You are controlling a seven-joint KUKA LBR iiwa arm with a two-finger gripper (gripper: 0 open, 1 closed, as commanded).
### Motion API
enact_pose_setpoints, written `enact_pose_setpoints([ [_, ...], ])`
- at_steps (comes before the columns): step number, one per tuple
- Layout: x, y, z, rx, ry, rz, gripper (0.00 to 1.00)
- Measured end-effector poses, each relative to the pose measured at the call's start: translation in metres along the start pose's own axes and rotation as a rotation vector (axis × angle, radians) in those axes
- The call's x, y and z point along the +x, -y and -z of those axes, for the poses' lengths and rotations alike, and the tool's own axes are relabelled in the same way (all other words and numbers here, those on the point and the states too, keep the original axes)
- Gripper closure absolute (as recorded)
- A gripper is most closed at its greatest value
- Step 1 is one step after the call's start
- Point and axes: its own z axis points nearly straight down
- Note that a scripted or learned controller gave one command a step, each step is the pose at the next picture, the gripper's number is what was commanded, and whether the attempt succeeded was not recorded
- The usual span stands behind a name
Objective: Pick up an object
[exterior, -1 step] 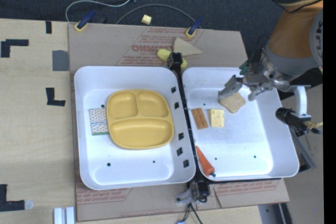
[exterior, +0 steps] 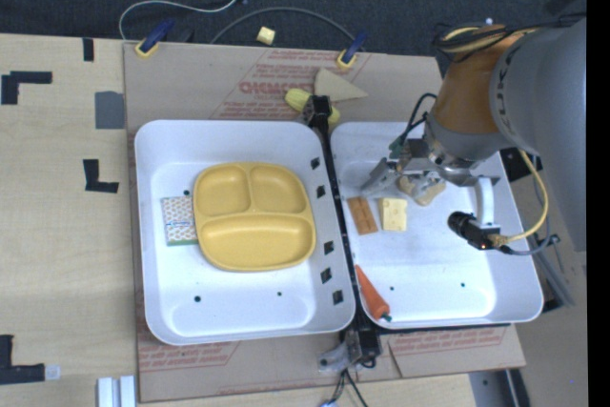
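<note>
Arm: I see it [exterior: 496,100] reaching in from the right, grey with the orange band, bent over the right bin [exterior: 477,286].
Tool: I have it [exterior: 412,174] low in the upper part of that bin; I cannot make out the fingers.
Right bin contents: a pale yellow block [exterior: 395,213] lies just beside a brown slab [exterior: 361,214], both just below the tool; a carrot-like piece [exterior: 373,293] rests at the lower left wall.
Left bin: I see this bin [exterior: 162,291] carrying a yellow divided plate [exterior: 254,215], with a small patterned card [exterior: 178,220] touching its left edge.
Tabletop: I see cardboard [exterior: 276,76] under both bins, and a small yellow cube [exterior: 266,35] beyond it.
</note>
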Motion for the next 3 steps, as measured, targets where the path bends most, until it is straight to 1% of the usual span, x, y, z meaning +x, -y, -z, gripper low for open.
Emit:
enact_pose_setpoints([
  [1, -0.006, 0.021, -0.035, -0.02, 0.0, -0.005, 0.0],
  [2, -0.006, 0.019, -0.022, -0.024, 0.002, -0.001, 1.0],
  [3, 0.064, 0.043, 0.066, -0.016, -0.001, 0.005, 1.0],
])
